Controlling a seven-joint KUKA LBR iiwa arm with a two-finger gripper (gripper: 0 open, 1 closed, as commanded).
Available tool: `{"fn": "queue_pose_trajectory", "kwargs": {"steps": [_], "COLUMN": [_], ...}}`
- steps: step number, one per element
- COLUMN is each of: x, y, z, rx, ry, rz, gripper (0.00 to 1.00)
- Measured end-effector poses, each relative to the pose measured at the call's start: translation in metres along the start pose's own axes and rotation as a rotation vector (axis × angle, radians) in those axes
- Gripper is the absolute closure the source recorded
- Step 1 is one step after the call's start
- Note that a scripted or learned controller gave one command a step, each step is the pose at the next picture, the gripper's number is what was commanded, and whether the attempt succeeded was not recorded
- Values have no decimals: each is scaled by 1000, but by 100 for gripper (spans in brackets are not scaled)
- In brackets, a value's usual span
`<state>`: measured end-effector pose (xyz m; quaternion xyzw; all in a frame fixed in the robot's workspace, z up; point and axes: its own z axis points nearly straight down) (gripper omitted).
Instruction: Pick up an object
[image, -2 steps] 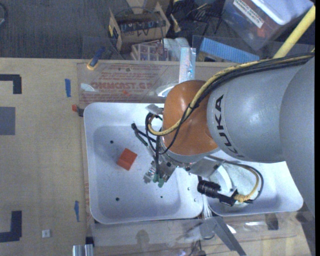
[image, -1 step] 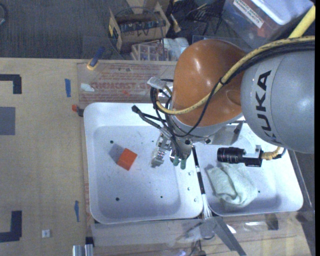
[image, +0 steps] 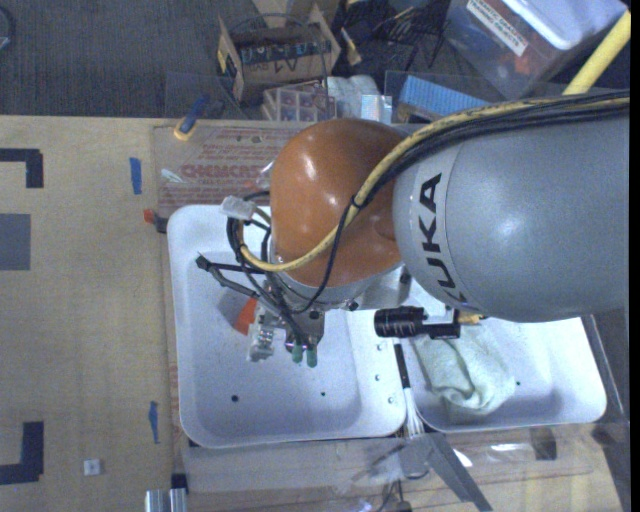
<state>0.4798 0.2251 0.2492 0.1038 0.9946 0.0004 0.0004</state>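
Hand (image: 300, 350) is positioned over left bin (image: 200, 400), beside an orange obj. (image: 243, 316). Hand opening: cannot be determined. A white cloth (image: 460, 375) is located in right bin (image: 560, 400).

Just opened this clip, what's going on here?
The KUKA arm reaches in from the right and has its gripper low inside the left bin, beside a small orange object. Whether anything is gripped can't be told. A crumpled white cloth lies in the right bin.
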Motion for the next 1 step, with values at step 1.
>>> {"fn": "queue_pose_trajectory", "kwargs": {"steps": [1], "x": [-1], "y": [1], "z": [-10], "rx": [-3], "ry": [-4], "rz": [1], "gripper": [100]}}
